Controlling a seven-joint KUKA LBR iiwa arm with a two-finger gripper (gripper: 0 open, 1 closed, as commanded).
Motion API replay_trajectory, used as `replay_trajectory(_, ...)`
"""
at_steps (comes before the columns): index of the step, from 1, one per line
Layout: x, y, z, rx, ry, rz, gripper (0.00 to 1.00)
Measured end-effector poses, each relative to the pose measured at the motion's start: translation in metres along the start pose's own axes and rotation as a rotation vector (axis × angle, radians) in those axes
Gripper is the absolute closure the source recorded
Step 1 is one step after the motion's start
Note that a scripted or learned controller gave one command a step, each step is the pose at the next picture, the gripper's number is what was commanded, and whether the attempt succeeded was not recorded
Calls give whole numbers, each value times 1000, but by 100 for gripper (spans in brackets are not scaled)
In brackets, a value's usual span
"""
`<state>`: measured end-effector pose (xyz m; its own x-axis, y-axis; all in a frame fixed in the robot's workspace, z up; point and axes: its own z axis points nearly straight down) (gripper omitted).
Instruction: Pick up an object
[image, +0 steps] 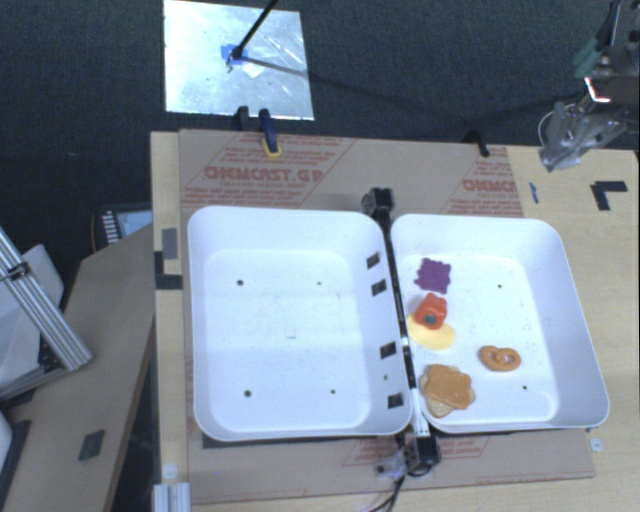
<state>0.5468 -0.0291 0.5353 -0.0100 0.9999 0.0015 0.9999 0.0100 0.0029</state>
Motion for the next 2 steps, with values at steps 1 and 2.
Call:
replay_trajectory(1, 66, 28, 98, 11, 0, -1, 100)
replay_trajectory(2, 115, 16, 68, -1, 1, 1, 100)
